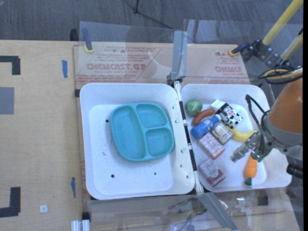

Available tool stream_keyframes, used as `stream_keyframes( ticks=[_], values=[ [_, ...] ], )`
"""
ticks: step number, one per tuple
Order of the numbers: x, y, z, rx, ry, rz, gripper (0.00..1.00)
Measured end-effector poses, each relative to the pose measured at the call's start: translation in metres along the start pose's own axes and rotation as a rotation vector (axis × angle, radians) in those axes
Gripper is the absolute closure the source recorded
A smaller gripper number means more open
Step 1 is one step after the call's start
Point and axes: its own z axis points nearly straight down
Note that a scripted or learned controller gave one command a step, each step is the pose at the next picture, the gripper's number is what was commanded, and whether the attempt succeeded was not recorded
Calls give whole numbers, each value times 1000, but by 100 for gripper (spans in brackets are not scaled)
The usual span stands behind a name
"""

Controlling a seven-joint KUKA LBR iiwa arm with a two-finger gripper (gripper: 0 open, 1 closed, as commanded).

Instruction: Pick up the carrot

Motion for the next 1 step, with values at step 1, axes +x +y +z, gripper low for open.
stream_keyframes(
  ticks=[1],
  values=[
    [-27,-22,-33,-2,-5,74,100]
  ],
)
